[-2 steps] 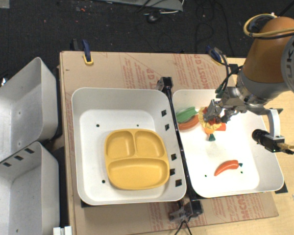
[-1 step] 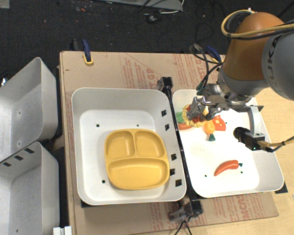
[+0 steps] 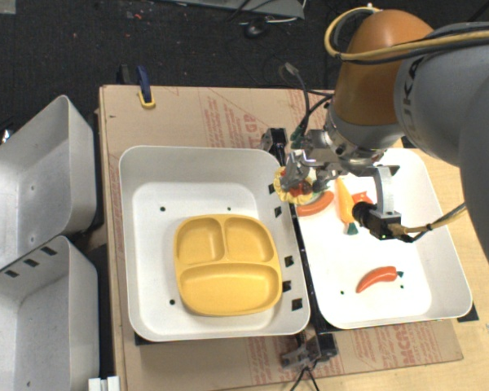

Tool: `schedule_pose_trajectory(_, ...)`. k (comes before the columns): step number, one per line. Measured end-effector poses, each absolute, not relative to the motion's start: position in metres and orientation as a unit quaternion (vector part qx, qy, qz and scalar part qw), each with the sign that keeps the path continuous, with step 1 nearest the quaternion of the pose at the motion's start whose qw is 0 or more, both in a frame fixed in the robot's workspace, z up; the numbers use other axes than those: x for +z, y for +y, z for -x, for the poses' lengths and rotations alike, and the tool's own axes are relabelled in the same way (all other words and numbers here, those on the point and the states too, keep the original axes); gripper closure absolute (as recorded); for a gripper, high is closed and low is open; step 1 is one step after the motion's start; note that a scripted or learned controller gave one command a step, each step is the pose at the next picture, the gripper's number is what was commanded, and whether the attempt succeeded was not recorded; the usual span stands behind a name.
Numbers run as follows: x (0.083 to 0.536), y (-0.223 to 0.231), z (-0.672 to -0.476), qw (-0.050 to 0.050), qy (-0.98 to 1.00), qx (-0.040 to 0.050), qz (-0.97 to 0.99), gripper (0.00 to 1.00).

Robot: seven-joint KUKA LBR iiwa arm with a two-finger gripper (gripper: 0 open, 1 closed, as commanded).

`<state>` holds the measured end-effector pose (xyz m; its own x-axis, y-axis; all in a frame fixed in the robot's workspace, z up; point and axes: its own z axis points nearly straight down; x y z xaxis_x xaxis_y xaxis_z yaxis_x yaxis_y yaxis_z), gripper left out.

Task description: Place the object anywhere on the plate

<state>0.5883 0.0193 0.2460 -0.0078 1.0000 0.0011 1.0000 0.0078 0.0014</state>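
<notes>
Nearby: tool state unclear, over right bin; chili, carrot beside; plate left.

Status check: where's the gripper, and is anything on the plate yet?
Gripper low over right white bin's top-left corner, among small orange toys. Yellow three-compartment plate in left white bin, nothing on it. Red-orange toy pepper lies apart.

A robotics lab: white bins on a cardboard-covered bench, loose cables.

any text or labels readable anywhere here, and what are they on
Red print on the cardboard sheet under the bins: upside down and blurred, not readable.
More red print on its front right edge: too small to read.
Dark letters on the arm: cut off, not readable.
</notes>
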Motion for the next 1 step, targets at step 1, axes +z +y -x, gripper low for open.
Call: schedule_pose_trajectory(1,0.244,0.0653,-0.5866,0.0,0.71,0.0004,-0.705,1.0)
